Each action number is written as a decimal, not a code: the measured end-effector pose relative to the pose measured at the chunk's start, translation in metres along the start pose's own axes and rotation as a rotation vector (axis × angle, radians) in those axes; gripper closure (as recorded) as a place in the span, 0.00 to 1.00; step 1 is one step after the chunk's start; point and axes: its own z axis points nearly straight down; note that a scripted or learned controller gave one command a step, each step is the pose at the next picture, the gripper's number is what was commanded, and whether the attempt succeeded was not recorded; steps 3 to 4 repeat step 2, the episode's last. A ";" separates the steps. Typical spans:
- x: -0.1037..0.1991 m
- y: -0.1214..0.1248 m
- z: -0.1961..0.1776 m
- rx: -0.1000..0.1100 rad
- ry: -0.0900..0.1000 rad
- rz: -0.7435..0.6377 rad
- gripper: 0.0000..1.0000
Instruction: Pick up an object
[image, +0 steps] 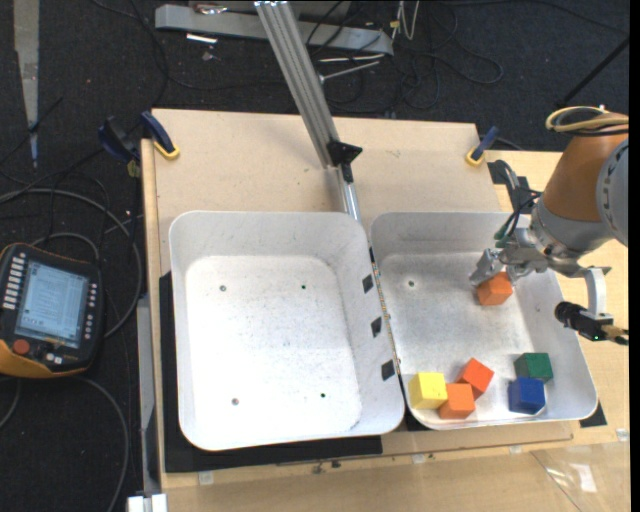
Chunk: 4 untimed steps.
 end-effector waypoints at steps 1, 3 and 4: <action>0.063 -0.006 0.009 -0.001 0.002 -0.002 1.00; 0.077 0.036 0.010 -0.003 0.001 -0.001 1.00; 0.077 0.036 0.010 -0.003 0.001 -0.001 1.00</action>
